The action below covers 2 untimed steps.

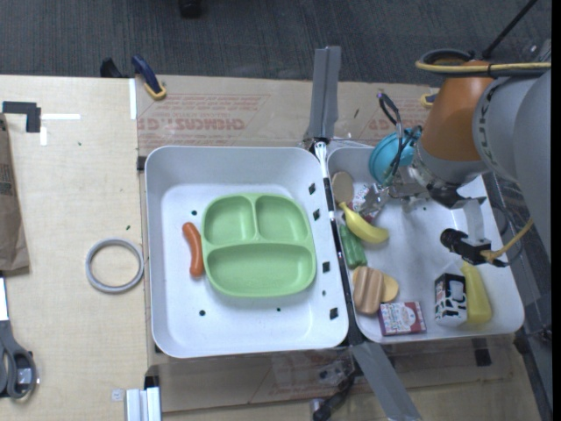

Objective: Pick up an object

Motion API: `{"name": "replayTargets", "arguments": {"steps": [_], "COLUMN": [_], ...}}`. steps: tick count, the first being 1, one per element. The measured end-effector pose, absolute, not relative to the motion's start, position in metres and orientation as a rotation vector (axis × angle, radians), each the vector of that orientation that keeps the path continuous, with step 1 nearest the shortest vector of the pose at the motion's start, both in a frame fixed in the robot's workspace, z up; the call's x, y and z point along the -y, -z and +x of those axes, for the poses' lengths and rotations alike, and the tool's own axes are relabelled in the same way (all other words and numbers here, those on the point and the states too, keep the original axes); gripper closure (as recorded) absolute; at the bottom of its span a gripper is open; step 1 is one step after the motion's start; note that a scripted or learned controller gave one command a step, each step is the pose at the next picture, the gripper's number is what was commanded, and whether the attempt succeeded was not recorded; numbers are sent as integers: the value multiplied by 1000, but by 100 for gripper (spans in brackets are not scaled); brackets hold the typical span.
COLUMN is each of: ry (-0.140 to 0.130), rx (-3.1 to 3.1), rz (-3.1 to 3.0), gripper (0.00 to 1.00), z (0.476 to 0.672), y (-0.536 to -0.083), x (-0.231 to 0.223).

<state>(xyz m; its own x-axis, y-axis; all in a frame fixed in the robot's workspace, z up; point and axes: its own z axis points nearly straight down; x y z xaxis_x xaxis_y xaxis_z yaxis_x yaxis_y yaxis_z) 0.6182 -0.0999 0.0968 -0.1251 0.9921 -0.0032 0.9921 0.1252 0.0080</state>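
My gripper [375,202] is low in the right bin [421,235], at its back left, just above the upper end of a yellow banana [365,227]. Nothing shows clearly as held in it. A teal cup [386,157] stands right behind the gripper, and a beige round piece [342,187] lies to its left. Beside the banana lies a green vegetable [352,249], with bread slices [372,289] below it. Along the front lie a red box [401,318], a black-and-white carton [450,299] and a yellow bottle [476,295].
The left bin [162,305] holds a green divided plate [259,244] and an orange sausage [193,249]. On the bench to the left are a tape ring [114,264], scissors [13,371] and a blue clamp [149,75]. A grey divider [325,95] stands behind the bins.
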Motion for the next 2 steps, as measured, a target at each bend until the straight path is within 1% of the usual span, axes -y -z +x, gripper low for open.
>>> {"name": "replayTargets", "arguments": {"steps": [1, 2], "ry": [37, 9], "rx": [-2596, -2609], "rz": [1842, 1748], "gripper": [0, 0], "z": [647, 631], "y": [-106, -96], "x": [119, 111]}}
